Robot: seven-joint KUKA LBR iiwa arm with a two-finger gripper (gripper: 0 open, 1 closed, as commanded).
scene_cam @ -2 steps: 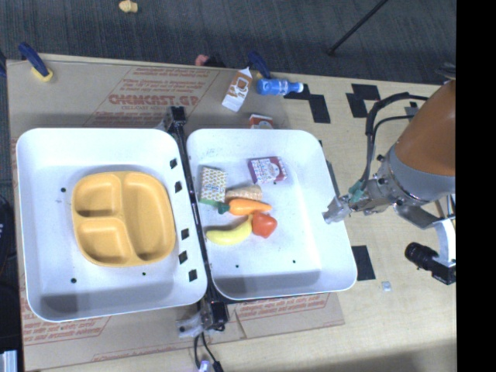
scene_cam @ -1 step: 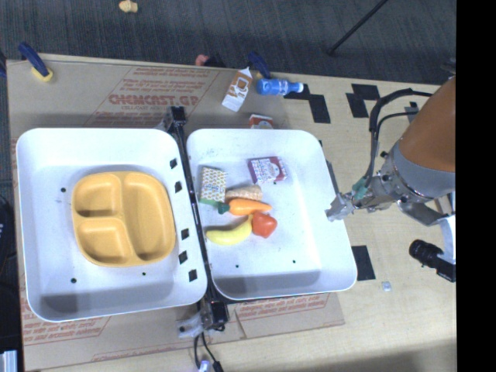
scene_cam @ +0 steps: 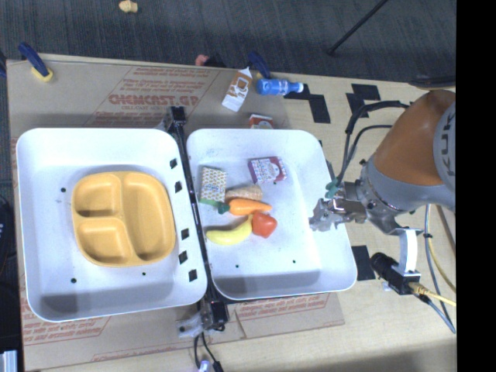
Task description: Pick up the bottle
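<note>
The blue bottle (scene_cam: 277, 87) lay on the counter (scene_cam: 341, 107) just beyond the right bin (scene_cam: 310, 277), while the tool (scene_cam: 324, 214) hovered over that bin's right rim, its grip state impossible to tell.

Red print on the cardboard sheet (scene_cam: 147, 91) under the bins, upper left of the frame, reads roughly "CHEMCAST GP"; the smaller lines beneath are illegible.
</note>
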